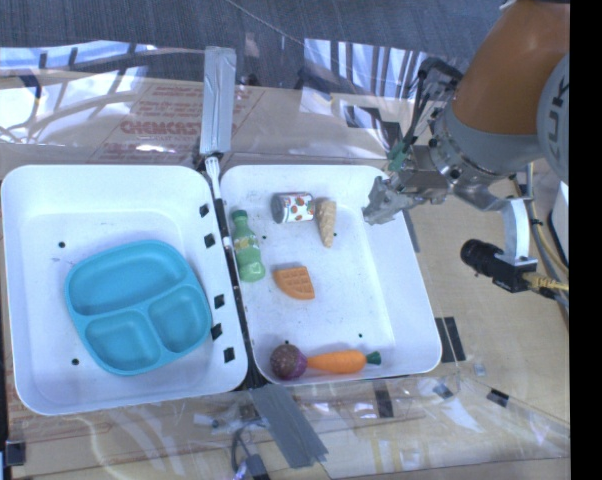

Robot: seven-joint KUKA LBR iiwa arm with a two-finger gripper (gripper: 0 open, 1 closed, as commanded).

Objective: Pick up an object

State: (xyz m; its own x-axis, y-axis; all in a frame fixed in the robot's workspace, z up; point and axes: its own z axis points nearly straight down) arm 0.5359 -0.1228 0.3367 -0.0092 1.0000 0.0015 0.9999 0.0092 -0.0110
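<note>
Six items, right bin | carrot point(336, 362): orange, green-tipped, lying flat

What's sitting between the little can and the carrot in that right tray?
In the camera view, the orange waffle piece lies between the can and the carrot, on the right bin's white floor.

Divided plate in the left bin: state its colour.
Light blue; the divided plate shows in the camera view.

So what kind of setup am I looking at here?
Likely a lab bench for robot picking tests: two white bins taped down side by side, toy food like a carrot and green bottle, and the arm's hand over the right bin.
</note>
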